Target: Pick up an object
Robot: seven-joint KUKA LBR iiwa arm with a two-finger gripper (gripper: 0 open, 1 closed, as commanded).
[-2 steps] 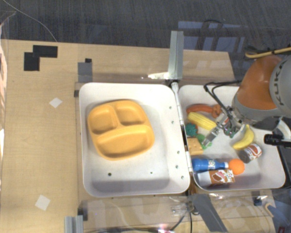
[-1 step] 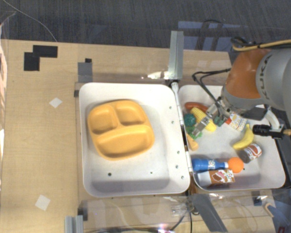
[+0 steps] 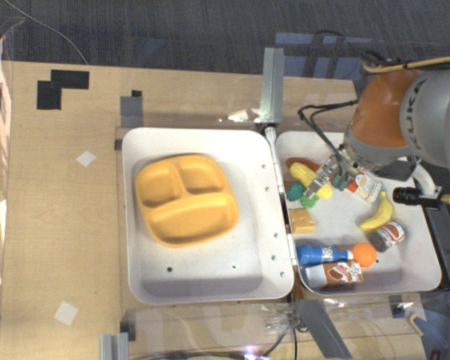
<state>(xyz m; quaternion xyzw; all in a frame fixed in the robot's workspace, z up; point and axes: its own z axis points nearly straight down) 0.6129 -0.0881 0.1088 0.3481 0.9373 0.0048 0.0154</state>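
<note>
— End effector (image 3: 324, 180) is down low in the right bin (image 3: 427, 268), at the far left corner of it, right among the pile of toy food. Can you see what it's after?

— Looks like the yellow piece, a corn cob (image 3: 303, 173) maybe, with a small green thing (image 3: 295, 192) just beside it. The tip sits right over them. Whether it has clamped on anything, I cannot tell — the metal tip and the clutter blur together from this slant.

— So nothing's lifted?

— Nothing I'd call lifted. Everything in that bin seems to lie on the floor of it: the banana (image 3: 379, 213), the blue bottle (image 3: 324, 254) along the near wall, the orange ball (image 3: 366, 255), a brown can (image 3: 388, 235), a tan block (image 3: 301, 220). I'd say the reach is done and the grab and the raise are both left.

— And the left bin (image 3: 210, 287)?

— Just the yellow divided tray (image 3: 184, 198) sitting in the middle, well apart from the arm (image 3: 405, 111).

— What's hard to make out?

— Plenty. The arm's grey and orange bulk covers the far right corner of the right bin. There's a red thing (image 3: 303, 162) behind the corn, half hidden, and a small labelled packet (image 3: 365, 187) near the wrist I can't read. The brown item (image 3: 343, 274) under the bottle — pouch or can, I can't say.
</note>
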